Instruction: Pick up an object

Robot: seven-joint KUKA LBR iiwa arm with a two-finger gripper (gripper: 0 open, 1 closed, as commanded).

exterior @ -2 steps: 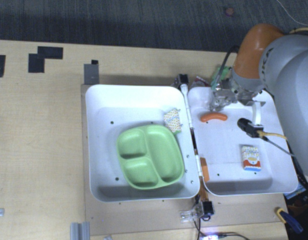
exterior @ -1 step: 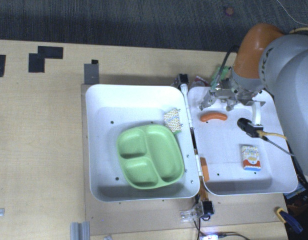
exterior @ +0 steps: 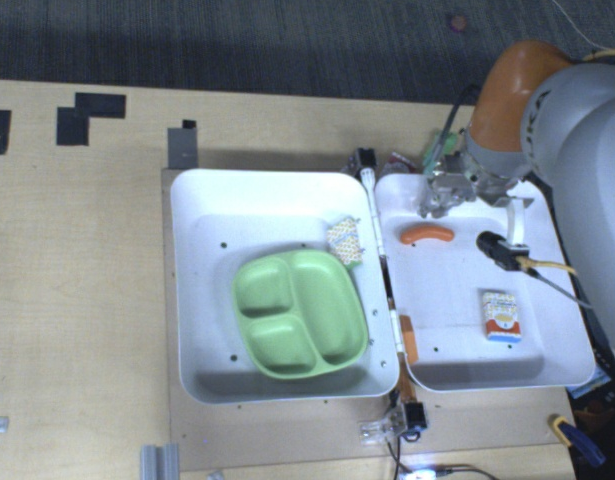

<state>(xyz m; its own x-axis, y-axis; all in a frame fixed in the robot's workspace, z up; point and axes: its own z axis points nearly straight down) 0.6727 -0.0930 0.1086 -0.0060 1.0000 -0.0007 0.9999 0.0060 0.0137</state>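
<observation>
An orange sausage-shaped toy (exterior: 428, 235) lies in the right bin (exterior: 457, 353) near its far left corner. A small white box with red and blue print (exterior: 501, 317) rests further toward the right bin's near right side. My gripper (exterior: 439, 201) hangs just beyond and slightly right of the orange toy, above the bin's far wall. In the left bin (exterior: 202, 268) sits a green divided tray (exterior: 300, 311), and a small patterned pale object (exterior: 345, 239) lies at its far right corner.
A narrow orange piece (exterior: 408, 339) lies along the divider between the two bins. Wooden bench surface surrounds the bins, with black markers (exterior: 87, 118) at the far left. Cables and clips sit at the near edge of the bench.
</observation>
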